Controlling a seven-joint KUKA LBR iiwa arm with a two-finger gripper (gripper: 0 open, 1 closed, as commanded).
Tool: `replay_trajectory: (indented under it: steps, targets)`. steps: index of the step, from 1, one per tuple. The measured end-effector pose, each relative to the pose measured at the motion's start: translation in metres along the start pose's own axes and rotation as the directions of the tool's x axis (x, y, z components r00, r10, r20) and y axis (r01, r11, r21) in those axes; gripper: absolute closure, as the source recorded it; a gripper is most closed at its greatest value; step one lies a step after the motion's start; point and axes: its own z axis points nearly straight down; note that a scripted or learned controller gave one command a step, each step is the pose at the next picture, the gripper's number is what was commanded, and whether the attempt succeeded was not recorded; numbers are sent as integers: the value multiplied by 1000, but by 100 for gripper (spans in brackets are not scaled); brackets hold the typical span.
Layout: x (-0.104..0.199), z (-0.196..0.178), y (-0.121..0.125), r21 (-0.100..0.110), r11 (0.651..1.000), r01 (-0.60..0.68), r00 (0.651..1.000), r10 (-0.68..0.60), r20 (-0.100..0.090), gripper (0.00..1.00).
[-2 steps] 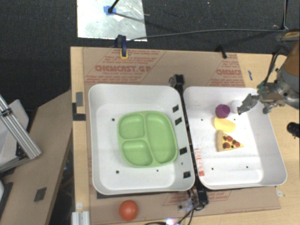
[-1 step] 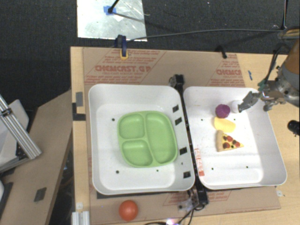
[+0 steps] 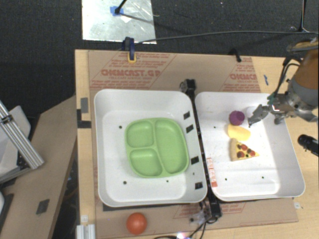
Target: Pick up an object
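Observation:
In the right bin (image 3: 279, 183) lie a purple ball-like toy (image 3: 237, 117), a yellow piece (image 3: 239, 132) just below it, and a toy pizza slice (image 3: 242, 151) further toward the front. My gripper (image 3: 266, 112) hangs at the bin's upper right, just right of the purple toy. Its fingers (image 3: 256, 115) stand apart with nothing between them.
The left bin (image 3: 107, 183) holds a green divided plate (image 3: 156, 147). An orange ball (image 3: 136, 223) rests on the bench in front of the left bin. A metal sheet (image 3: 117, 13) lies at the back, and black cables cross behind the bins.

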Motion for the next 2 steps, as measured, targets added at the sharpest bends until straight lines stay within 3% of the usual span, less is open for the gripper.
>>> replay_trajectory:
  steps: [2]
  targets:
    - [2,110,8,-1,1000,0,1000,0,-1,0]
